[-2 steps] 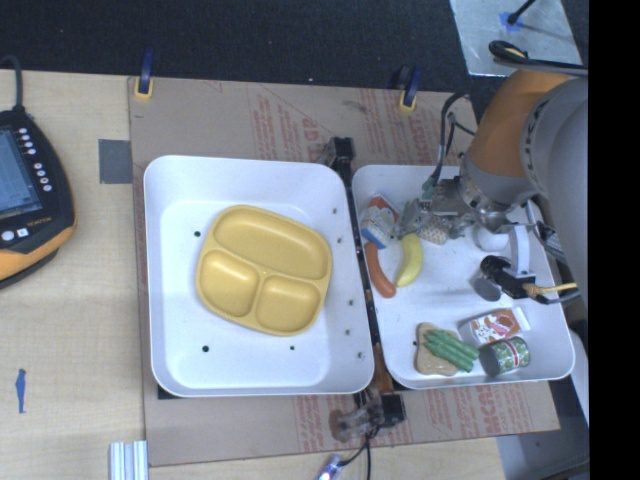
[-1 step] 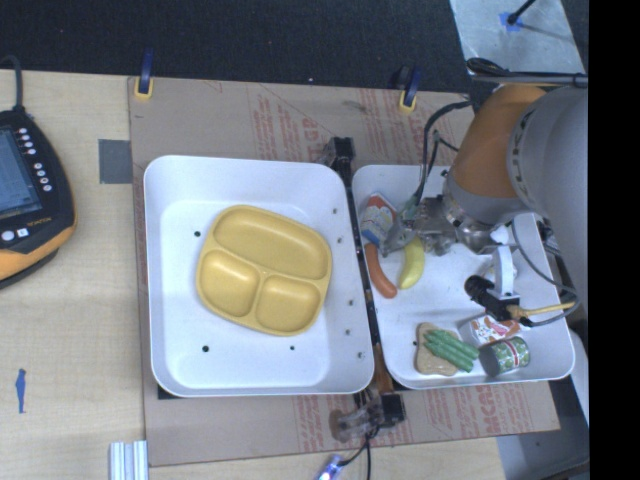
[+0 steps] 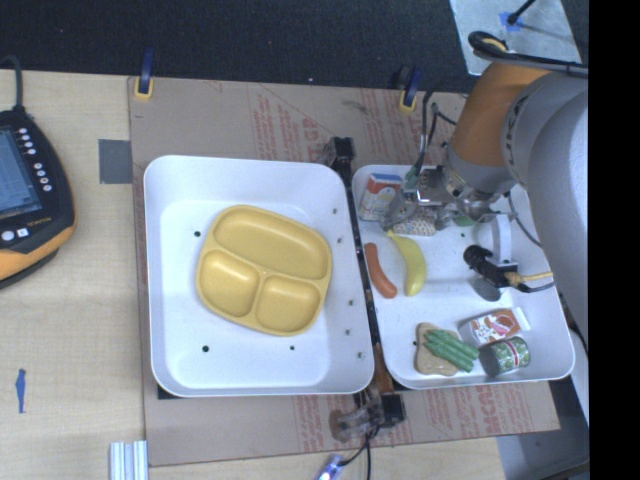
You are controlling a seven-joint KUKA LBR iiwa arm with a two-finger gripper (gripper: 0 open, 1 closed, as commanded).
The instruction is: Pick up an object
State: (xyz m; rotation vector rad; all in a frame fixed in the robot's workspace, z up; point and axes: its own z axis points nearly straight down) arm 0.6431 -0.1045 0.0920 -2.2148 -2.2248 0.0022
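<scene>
The table point(image 3: 70, 368) is light wood. A big sheet of brown cardboard point(image 3: 250, 118) lies flat on it, with faint red writing on it. Two clips hold the sheet's far edge: a blue and yellow one point(image 3: 145, 76) at about 11 o'clock and another one point(image 3: 408, 88) at about 1 o'clock. A small grey square of tape point(image 3: 115, 160) sits on the wood just left of the cardboard. At 9 o'clock a black and orange hand screen point(image 3: 28, 203) rests on the table. A tiny blue mark point(image 3: 20, 388) is at 8 o'clock. Beyond the table, at 12 o'clock, the floor point(image 3: 280, 18) is dark. A pale sheet point(image 3: 510, 13) lies on the floor at 1 o'clock.
</scene>
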